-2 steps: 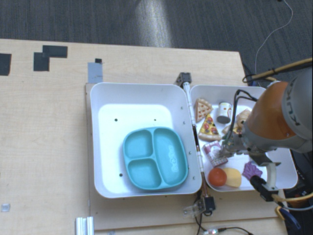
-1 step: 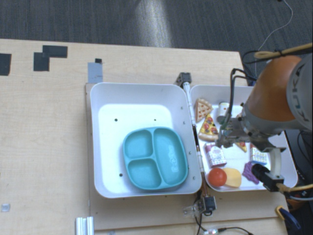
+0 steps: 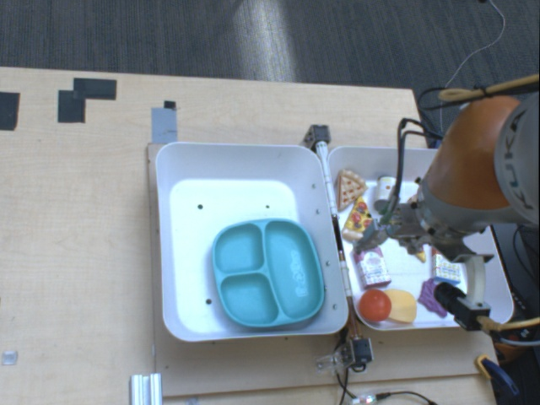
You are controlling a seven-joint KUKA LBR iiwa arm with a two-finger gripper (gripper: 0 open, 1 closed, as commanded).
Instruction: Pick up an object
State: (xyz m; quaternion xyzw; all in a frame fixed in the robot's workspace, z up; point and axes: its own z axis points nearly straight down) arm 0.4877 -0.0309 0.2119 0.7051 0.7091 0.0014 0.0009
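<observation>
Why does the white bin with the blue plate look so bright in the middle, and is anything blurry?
In the camera view, overhead light washes out the left bin's floor above the blue divided plate; a pale glare streak crosses the dark carpet at top; the orange-banded arm, close to the lens, looks soft-edged and shades the right bin.

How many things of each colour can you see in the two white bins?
Blue: 1, the divided plate
Red: 1, the tomato
Yellow: 1, the yellow piece
Purple: 1, the purple thing
Mixed colours: 4, the pizza slice, the colourful toy, the small packet, the white packet
Total: 8; the arm may hide more.
</observation>
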